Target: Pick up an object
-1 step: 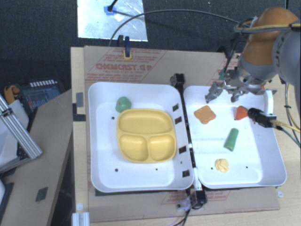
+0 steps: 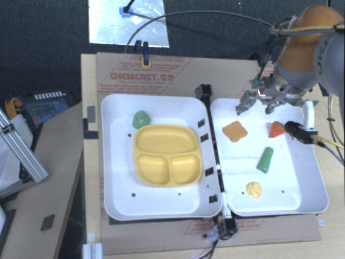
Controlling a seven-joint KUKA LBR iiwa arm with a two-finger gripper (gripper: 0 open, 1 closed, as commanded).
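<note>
Yellow lump [image 2: 254, 189] shows blurred; farther back, spread claw [image 2: 257, 107] holds nothing, red piece [image 2: 276, 129] partly hidden.

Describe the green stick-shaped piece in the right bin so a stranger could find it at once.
Start at the right bin, the one without the yellow tray. Near its middle lies a green stick-shaped piece, slightly tilted. It is the bin's one green item, below the red piece and above the small yellow lump.
</note>
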